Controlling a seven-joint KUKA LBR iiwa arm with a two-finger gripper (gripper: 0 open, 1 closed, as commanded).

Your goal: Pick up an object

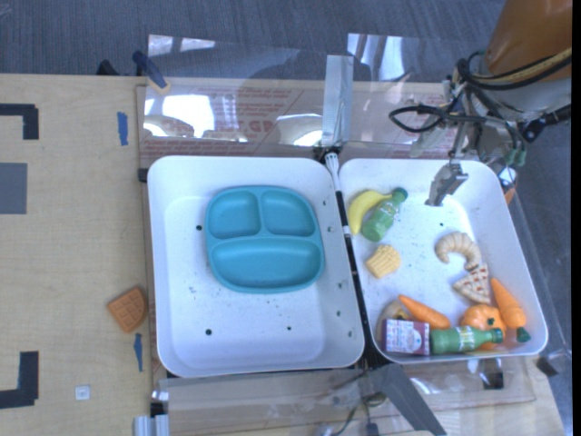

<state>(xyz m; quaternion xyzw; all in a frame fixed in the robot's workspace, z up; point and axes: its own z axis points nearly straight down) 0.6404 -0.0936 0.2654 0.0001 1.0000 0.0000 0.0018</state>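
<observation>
Honestly, claw (446, 186) up in the frame's upper right, over bare floor of the right bin (522, 271), gripping nothing; spread impossible to tell. Croissant (454, 244) nearest, just below. Could easily close on air, or nudge croissant into waffle (473, 284).

The claw (444, 187) hangs low from the arm's cabled wrist.

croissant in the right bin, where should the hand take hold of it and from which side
Grip the croissant across its thick middle hump, coming straight down from above. It lies flat and curved on the right bin floor, with bare floor on its left and upper sides; the waffle piece sits close below, so keep clear of that lower tip.
</observation>
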